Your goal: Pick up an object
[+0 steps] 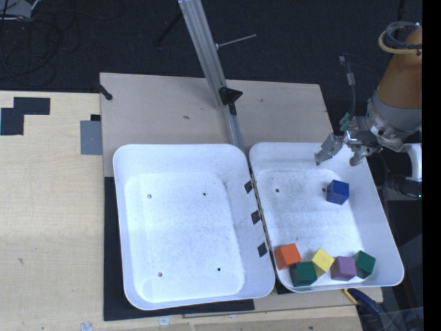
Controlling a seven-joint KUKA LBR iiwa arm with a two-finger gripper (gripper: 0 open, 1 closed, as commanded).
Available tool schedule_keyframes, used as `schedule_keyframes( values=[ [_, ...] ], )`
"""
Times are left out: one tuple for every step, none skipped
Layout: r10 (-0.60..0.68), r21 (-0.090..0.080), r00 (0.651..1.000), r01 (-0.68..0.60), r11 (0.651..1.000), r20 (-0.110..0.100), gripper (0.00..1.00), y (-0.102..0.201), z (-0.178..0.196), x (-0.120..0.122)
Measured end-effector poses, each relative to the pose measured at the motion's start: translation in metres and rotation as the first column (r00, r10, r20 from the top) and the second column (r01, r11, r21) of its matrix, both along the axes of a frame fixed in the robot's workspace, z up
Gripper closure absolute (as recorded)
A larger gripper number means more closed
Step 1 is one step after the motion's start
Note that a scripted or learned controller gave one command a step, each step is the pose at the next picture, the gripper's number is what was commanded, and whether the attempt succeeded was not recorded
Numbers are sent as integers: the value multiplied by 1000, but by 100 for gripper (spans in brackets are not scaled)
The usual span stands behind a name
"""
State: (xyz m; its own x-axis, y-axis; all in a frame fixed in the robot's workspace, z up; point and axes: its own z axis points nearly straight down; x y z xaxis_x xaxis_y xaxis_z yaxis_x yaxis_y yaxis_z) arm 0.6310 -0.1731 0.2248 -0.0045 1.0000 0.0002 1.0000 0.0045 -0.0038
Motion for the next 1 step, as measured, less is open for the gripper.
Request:
schedule_keyframes(
  values=[
    [-2, -4, 1000, 2, 1000, 16, 0, -34, -104, -33]
  ],
)
